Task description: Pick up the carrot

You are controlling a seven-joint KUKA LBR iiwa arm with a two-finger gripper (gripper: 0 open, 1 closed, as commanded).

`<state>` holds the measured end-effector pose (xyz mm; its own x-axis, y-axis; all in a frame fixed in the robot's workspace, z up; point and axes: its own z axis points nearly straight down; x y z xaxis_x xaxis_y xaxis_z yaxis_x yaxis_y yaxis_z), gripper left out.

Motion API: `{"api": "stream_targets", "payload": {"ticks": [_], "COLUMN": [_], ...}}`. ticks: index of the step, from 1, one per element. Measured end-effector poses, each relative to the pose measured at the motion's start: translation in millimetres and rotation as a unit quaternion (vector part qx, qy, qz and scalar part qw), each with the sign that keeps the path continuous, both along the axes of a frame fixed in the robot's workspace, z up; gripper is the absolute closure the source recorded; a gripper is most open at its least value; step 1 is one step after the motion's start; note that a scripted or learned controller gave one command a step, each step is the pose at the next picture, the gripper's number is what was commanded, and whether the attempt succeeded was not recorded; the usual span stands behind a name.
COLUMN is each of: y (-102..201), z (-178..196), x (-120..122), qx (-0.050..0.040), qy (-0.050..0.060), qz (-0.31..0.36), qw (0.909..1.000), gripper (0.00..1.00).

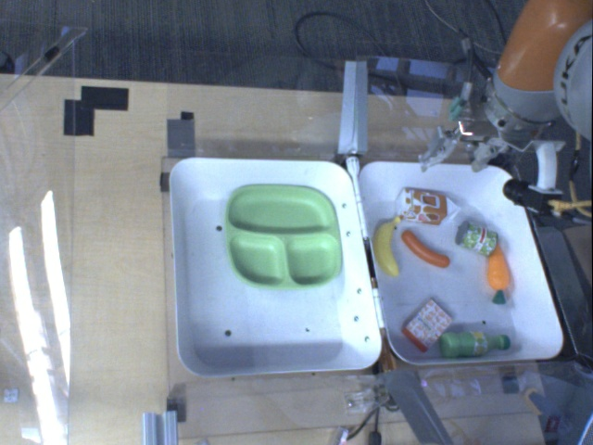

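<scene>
Hovering at the frame's upper right, above the right bin's (528, 248) far rim, the gripper (459, 153) hangs empty, fingers apart; the carrot (499, 273) lies well below it.

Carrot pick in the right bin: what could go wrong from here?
1. The small orange carrot touches the green-and-white packet, so the fingers may catch the packet too.
2. It lies near the right white bin's wall, leaving little finger room on that side.
3. The two-finger gripper hangs above the bin's far edge; the descent could drift toward the orange sausage.
</scene>
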<state>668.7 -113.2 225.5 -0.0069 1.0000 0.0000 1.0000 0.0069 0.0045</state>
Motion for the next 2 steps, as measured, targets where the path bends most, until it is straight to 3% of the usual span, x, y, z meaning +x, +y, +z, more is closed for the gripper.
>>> {"api": "stream_targets", "payload": {"ticks": [1,2], "y": [-92,-92], "z": [-34,-57], "x": [-12,-127], "qx": [-0.0015,-0.0001], "qy": [-0.001,0.000], "qz": [0.075,-0.051], "qw": [0.9972,0.9987], "gripper": [0.00,0.00]}}
